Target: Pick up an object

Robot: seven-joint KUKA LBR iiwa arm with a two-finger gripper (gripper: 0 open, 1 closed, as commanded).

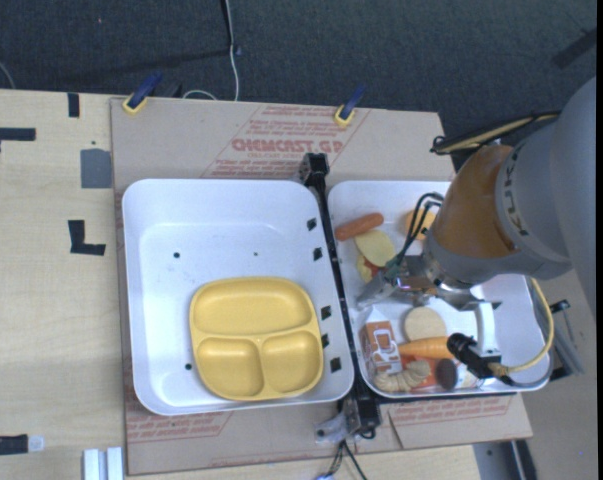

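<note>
You are looking down on two white bins side by side. The left bin (151,228) holds a yellow divided tray (255,334), which sits toward that bin's near edge. The right bin (537,313) carries the clutter: a sausage (359,226) near the divider between the bins, a pale yellow slice (375,249) just beside it, a round cracker (424,324), a carrot (426,348) below the cracker, a small printed carton (382,346) left of the carrot, and more small pieces along the bin's near wall. The arm (501,213) reaches in over the right bin, and its gripper (393,281) hangs low just below the pale yellow slice. You cannot tell from this view whether it is apart or closed on anything.
</note>
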